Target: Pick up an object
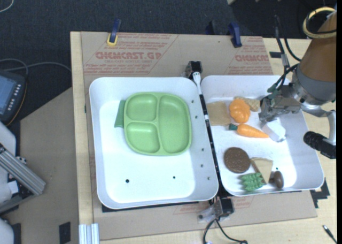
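Note:
The right bin [310,176] holds several toy foods. A round orange fruit [240,109] lies beside a carrot [252,130] near the bin's middle. A brown cookie [236,159], a tan wedge [262,165], a green ridged piece [250,181] and a small brown piece [276,180] sit along the front. A flat tan slice [217,113] lies at the left wall. My gripper [273,113] hangs over the bin's right half, just right of the orange fruit and above the carrot's tip. A small pale piece [276,131] lies directly below it.
The left bin [107,146] holds a green three-part plate [158,123]. Black brackets [194,69] sit along the seam between the bins. Two clamps [113,33] pin the cardboard-topped bench at the back. The arm's orange band [320,58] rises at the right.

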You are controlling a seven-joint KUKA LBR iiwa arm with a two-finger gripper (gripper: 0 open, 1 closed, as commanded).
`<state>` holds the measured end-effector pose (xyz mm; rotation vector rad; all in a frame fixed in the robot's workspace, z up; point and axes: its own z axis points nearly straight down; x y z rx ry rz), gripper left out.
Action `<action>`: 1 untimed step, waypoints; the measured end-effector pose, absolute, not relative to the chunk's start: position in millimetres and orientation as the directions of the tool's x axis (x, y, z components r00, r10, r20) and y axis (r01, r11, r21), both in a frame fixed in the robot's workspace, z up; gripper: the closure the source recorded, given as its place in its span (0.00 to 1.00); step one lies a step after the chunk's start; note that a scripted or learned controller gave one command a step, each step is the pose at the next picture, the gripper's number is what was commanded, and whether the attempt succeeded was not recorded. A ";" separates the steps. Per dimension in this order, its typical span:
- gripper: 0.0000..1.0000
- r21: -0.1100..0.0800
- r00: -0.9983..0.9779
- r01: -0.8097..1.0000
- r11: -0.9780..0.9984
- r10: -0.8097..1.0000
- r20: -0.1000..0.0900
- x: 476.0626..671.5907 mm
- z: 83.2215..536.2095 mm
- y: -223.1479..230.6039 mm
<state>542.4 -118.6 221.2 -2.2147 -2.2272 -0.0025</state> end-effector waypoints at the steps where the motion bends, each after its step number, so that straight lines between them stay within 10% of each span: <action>1: 1.00 -0.001 -0.006 1.000 0.006 1.000 0.003 551.6 217.4 -65.2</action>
